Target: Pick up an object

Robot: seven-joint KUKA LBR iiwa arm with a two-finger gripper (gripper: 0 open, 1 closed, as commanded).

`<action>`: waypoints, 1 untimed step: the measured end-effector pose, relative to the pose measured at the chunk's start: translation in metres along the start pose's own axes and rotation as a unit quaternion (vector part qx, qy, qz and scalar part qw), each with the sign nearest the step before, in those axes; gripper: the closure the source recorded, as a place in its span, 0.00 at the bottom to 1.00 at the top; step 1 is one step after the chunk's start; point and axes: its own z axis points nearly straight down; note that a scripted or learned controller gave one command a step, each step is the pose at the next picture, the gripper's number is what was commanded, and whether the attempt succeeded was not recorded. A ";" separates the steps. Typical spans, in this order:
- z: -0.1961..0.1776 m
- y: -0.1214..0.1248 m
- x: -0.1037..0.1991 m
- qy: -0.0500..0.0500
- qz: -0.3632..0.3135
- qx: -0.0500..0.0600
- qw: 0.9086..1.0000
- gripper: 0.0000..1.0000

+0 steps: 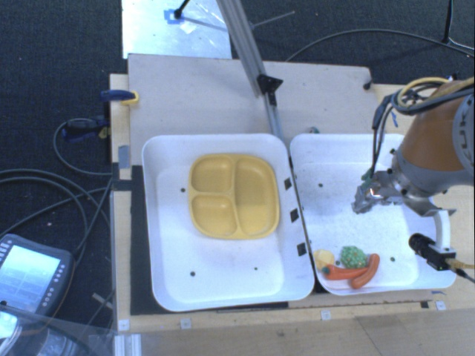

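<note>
- Looking down on the bench in the camera view, two white bins are sitting side by side: the left bin (167,273) is holding a yellow divided plate (234,196), lying flat near its middle.
- The right bin (326,162) is holding the candidate objects, clustered at its near edge: a small yellow piece (323,258), a green bumpy piece (353,256), an orange carrot-like piece (335,272) and a reddish sausage-like piece (367,271), all lying close together or touching.
- The arm (438,143) is reaching in from the right, and the gripper (369,196) is hanging over the middle of the right bin, apart from the cluster.
- The gripper's degree of opening cannot be told from this angle; nothing is showing in its grasp, and it is not touching any object.
- Task progress, as a judgement: nothing is being lifted yet. No object is off the bin floor, so the approach, the grasp and the lift are all remaining.
- The tight packing of the cluster is likely making a clean single-object grasp harder.
</note>
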 end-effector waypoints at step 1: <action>-0.043 0.004 0.001 0.000 0.000 0.000 1.000 1.00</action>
